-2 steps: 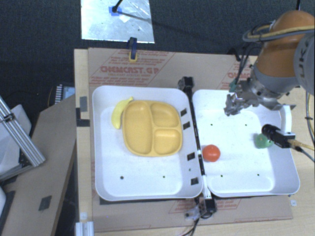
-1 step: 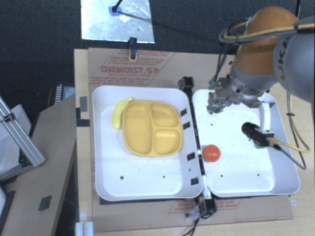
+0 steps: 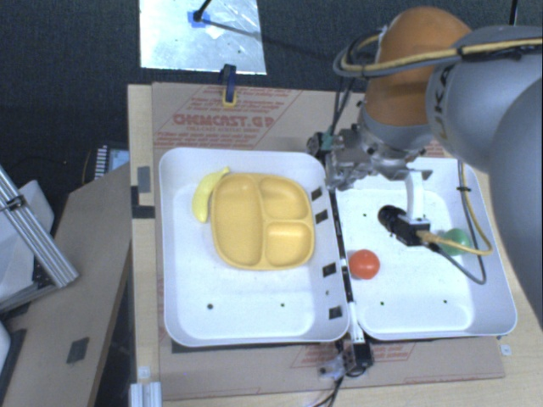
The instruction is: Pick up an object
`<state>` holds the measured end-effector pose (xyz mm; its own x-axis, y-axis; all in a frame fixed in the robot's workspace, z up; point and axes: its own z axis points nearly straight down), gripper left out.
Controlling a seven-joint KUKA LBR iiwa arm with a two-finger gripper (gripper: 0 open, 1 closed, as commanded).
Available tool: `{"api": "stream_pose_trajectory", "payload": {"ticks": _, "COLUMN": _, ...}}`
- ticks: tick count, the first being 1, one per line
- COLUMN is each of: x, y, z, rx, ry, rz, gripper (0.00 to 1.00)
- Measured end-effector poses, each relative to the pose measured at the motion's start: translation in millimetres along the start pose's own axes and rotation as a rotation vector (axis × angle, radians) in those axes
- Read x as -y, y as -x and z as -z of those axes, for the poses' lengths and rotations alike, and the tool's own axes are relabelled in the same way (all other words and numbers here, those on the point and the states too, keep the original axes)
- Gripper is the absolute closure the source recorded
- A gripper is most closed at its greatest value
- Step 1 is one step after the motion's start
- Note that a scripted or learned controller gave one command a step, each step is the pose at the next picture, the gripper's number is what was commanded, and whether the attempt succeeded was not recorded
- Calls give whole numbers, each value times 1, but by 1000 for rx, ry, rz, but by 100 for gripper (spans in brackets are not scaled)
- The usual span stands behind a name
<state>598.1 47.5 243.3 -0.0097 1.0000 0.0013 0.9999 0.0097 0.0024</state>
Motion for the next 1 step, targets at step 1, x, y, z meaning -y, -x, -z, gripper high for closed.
{"api": "stream_pose_trajectory", "payload": {"ticks": 1, "x": -11, "y": -45, "z": -6, "rx": 0, "ry": 0, "rz": -1, "gripper": 100}}
